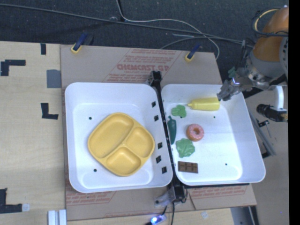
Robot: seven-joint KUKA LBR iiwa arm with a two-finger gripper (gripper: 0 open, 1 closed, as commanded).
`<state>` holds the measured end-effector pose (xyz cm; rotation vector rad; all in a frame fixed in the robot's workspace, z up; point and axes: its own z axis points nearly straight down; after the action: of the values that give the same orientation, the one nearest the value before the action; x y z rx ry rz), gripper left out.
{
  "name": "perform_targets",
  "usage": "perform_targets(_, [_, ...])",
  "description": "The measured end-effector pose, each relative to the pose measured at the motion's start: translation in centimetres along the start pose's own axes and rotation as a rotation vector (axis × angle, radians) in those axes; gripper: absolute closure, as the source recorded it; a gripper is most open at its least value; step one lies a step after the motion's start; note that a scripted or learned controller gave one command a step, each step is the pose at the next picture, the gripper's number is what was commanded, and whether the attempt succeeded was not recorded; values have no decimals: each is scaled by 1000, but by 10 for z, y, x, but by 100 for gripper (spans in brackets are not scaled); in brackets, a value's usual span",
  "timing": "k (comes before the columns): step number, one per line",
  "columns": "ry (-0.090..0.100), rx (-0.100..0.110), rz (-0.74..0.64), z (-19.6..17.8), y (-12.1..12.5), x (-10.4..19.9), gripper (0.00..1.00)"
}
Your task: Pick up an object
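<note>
Two shallow white bins (75, 125) sit side by side on the table. We see the gripper (224, 92) at the right bin's far rim, just beside the blunt end of a yellow plastic mustard bottle (205, 105); whether it touches or grips it, we cannot tell. Blur hides that spot.

A pale wooden desk (28, 139) carries a sheet of brown cardboard (136, 67) with red print. Two clamps, blue and yellow (78, 43) (192, 53), pin the sheet's far edge. Black tape marks (47, 110) and a grey patch (54, 78) dot the desk at left. Beyond it lies dark speckled carpet (187, 8), crossed by thin cables (140, 18), one black, one white. Light is even and soft.
</note>
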<state>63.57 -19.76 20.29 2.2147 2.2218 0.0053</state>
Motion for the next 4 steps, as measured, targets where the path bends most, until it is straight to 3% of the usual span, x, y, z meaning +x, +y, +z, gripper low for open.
perform_targets(1, [1,5,1,-19,1,1,100])
perform_targets(4, [1,7,-2,-7,13,147,100])
